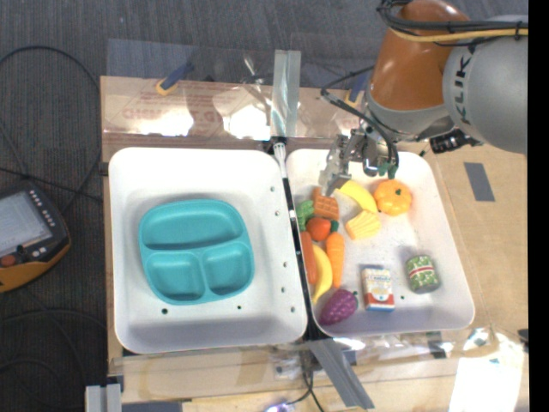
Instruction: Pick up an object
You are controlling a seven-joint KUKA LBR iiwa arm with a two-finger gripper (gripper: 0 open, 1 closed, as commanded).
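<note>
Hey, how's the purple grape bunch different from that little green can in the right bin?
The grape bunch is purple and knobbly, while the green can is smooth and cylindrical with a patterned label. The grapes sit at the bin's near left edge beside the banana; the can lies on its side toward the right wall. Both are small toys resting in the right bin, apart from the gripper.

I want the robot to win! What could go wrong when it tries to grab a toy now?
The gripper hangs over a tight cluster in the right bin: the banana, an orange waffle-like piece and a small tomato touch one another. It might nudge them apart, or pinch two at once. The cluster also sits close to the wall between the bins, so the gripper could bump that wall.
</note>
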